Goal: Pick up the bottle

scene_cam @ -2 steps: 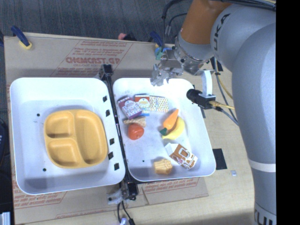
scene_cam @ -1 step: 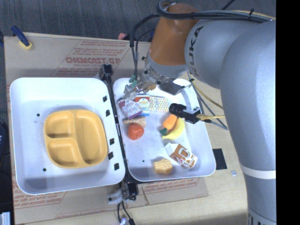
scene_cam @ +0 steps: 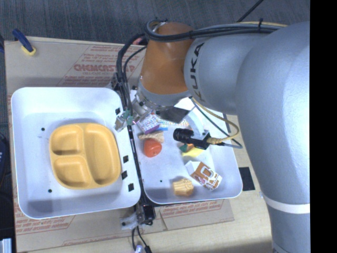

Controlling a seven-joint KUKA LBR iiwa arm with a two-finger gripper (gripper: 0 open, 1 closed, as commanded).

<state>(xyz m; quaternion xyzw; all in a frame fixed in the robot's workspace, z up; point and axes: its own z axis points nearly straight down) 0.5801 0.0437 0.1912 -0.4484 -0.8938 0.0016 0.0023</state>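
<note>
My gripper (scene_cam: 138,113) hangs under the orange wrist band, low over the back left corner of the right bin (scene_cam: 229,187), close to the wall between the two bins. A purple-and-white packet (scene_cam: 149,123) lies right beside it, touching or nearly touching. The grey arm covers the back and right part of this bin, so what lies under it is hidden.
A red round thing (scene_cam: 152,148), a yellow-green piece (scene_cam: 190,152), a brown-and-white carton (scene_cam: 207,176) and a tan ridged piece (scene_cam: 182,186) lie in the right bin. The left bin (scene_cam: 22,105) holds a yellow divided plate (scene_cam: 84,154). A blue-and-yellow clip (scene_cam: 23,42) sits far left.
</note>
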